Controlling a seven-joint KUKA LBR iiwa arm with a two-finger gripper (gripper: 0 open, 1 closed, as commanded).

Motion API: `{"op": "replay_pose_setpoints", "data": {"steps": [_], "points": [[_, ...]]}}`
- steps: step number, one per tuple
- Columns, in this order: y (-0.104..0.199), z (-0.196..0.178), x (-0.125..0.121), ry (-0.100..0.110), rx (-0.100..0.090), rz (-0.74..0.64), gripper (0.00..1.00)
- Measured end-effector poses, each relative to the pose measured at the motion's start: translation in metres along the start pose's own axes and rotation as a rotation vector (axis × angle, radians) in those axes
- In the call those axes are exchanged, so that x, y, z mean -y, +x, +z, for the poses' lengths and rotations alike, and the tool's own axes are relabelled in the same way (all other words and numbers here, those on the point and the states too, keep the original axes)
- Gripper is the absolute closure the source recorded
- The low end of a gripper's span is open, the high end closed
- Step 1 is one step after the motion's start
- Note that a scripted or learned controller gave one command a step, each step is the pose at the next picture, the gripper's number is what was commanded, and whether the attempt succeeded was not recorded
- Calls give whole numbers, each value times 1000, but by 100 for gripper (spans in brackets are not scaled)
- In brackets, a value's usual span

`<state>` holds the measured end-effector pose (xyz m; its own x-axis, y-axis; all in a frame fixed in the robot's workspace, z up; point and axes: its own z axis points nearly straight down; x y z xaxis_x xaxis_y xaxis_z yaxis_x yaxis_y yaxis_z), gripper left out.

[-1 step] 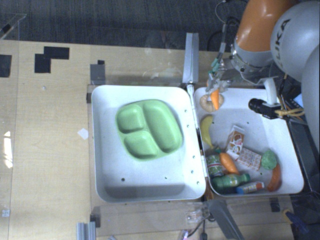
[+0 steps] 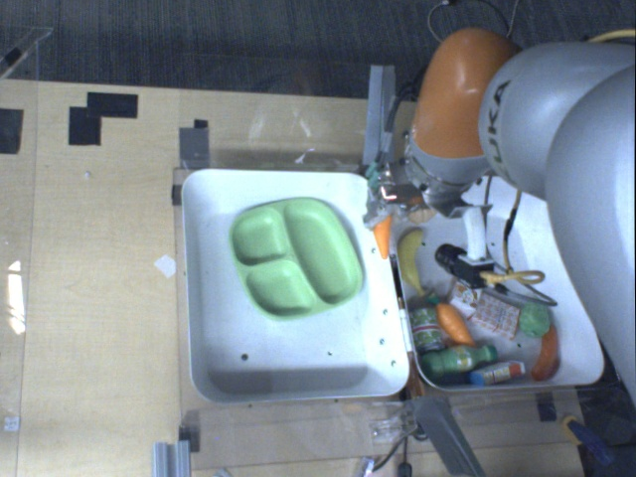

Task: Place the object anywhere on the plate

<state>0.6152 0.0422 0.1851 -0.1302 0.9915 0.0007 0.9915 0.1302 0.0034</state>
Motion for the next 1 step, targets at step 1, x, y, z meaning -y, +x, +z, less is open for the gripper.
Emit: {"op": "replay_pose_setpoints", "data": {"steps": [1], "points": [[0,0,0,-1,0,0,0]]}}
